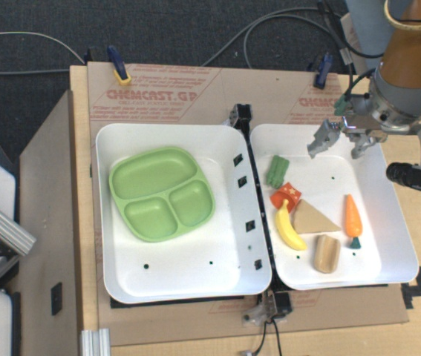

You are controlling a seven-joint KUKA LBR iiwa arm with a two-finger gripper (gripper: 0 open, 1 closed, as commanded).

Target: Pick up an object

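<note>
Camera view, looking down at a slant, takes in a brown bench (61,199) bearing two shallow white bins side by side, parted by a black divider strip with clips.

Left bin (113,273): it contains one thing, a light green plate (162,193) with three compartments, one long section along the far side and two smaller ones nearer the camera. The plate lies flat in the far left part of the bin, and the compartments hold nothing visible.

Right bin (388,221): it contains six small objects gathered toward its left and middle. A green block (277,171) lies farthest back, near the divider. Just in front of it is a red piece (287,196), touching or nearly touching the yellow banana (290,231), which curves along the near left side. A tan wedge (315,218) lies beside the banana, and a tan cylinder (327,253) sits just in front of the wedge, close to the bin's near edge. An orange carrot (352,215) with a green tip lies to the right of the wedge, apart from it.

The gripper (339,143) hangs over the far part of the right bin, its two grey fingers (320,141) spread wide with nothing between them. It is well apart from the objects, behind the green block and the carrot.
</note>
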